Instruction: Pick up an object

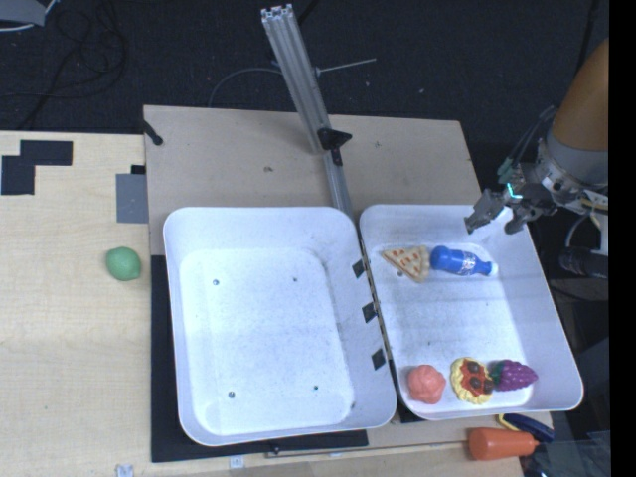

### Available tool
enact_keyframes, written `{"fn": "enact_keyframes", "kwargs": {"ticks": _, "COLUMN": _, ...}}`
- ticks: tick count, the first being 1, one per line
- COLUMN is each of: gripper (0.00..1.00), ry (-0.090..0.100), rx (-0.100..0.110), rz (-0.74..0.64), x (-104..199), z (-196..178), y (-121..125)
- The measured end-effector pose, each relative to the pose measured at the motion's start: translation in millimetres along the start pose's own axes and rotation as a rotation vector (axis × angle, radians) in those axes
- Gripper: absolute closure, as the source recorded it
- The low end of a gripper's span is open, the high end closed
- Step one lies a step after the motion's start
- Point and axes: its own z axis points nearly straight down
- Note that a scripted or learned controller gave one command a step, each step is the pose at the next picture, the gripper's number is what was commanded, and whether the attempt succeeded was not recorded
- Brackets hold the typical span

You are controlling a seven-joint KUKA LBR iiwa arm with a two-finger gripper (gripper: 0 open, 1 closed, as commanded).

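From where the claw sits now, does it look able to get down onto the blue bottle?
Probably yes. The claw hovers over the right bin's far rim, open, and the blue bottle lies just below it with nothing on top. The waffle wedge touches only its left end.

1. The arm [586, 117] carries a broad orange band on a rounded, bulky link at the upper right.
2. Below the band sits a grey collar, lighter along its lower rim.
3. The wrist section is pale grey to white, with dark fittings and thin dark cables looping beside it.
4. A small teal-lit spot shows on the wrist housing.
5. The gripper [497, 219] is dark grey to black, with two slim fingers [481, 217] tapering to narrow tips.
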Motion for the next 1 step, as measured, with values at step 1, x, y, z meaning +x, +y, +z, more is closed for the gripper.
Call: {"fn": "enact_keyframes", "kwargs": {"ticks": 1, "gripper": 0.0, "ry": 0.0, "rx": 0.0, "rz": 0.0, "x": 0.0, "z": 0.0, "y": 0.0}}
